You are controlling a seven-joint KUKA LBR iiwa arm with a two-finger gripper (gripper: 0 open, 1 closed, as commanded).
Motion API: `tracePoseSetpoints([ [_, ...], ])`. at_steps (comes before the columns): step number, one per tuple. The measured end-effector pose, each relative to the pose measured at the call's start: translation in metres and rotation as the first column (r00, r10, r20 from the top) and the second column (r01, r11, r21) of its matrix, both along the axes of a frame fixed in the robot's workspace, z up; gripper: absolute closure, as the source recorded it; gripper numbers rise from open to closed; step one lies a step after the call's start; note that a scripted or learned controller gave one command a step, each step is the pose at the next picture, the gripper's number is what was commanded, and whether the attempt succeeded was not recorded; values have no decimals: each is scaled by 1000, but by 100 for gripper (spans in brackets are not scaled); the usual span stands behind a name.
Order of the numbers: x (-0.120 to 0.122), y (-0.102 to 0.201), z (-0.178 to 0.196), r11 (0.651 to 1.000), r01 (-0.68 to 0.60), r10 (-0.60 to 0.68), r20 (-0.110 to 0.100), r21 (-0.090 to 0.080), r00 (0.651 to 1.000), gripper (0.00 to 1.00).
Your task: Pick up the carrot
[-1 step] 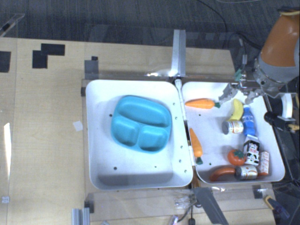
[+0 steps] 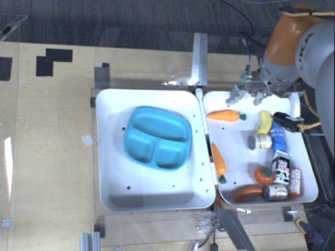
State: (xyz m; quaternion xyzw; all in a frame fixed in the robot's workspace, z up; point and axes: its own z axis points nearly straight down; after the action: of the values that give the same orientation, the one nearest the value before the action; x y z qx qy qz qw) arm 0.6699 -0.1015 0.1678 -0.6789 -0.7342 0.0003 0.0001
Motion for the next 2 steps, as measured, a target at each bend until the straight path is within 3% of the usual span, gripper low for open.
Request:
tracePoseSetpoints([
  [1, -12, -15, -81, 987, -162, 162, 9, -2, 987, 0],
  [2, -26, 38, 16, 978, -211, 211, 3, -1, 978, 0],
])
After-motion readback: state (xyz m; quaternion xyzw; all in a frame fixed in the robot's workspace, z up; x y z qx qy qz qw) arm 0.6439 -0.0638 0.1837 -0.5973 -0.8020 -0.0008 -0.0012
